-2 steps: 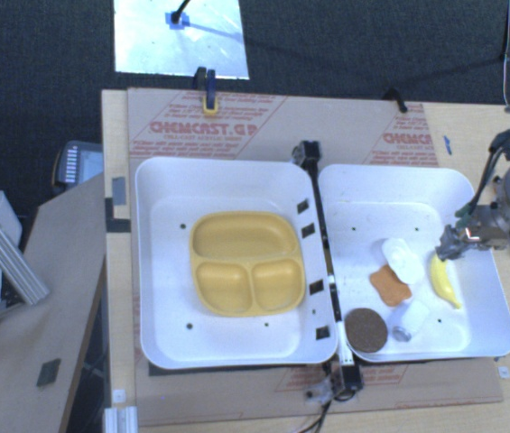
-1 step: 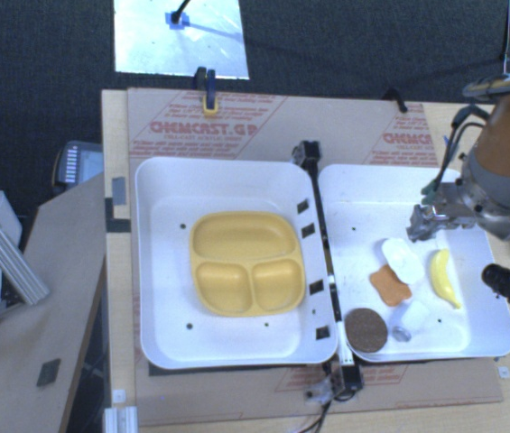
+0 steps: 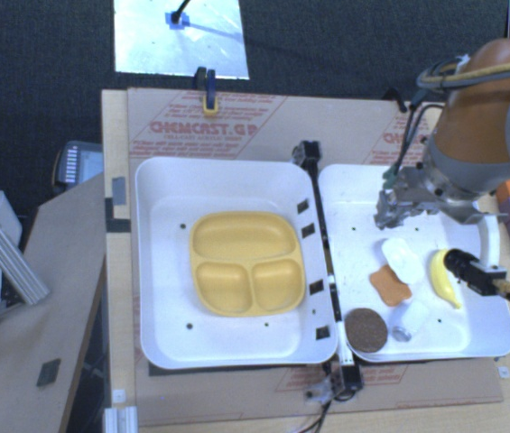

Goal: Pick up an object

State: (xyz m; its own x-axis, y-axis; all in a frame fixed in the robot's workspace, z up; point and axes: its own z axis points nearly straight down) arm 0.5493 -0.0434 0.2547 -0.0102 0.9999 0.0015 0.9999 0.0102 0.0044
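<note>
Right bin (image 3: pixel 345 192): fingers (image 3: pixel 388 216), state unclear, above white piece (image 3: pixel 402 258); orange piece (image 3: pixel 388 284), banana (image 3: pixel 442 280) beside.

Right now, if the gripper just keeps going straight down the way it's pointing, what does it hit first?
Probably the white object just below the gripper, or the bare floor of the right bin beside it; depth is unclear from this slanted view.

Yellow clamp (image 3: pixel 209 103) on the bench's far edge

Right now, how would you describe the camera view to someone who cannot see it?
A robot claw hangs over the right bin, above a white object, banana, orange piece and brown disc. The left bin contains a yellow divided tray.
</note>
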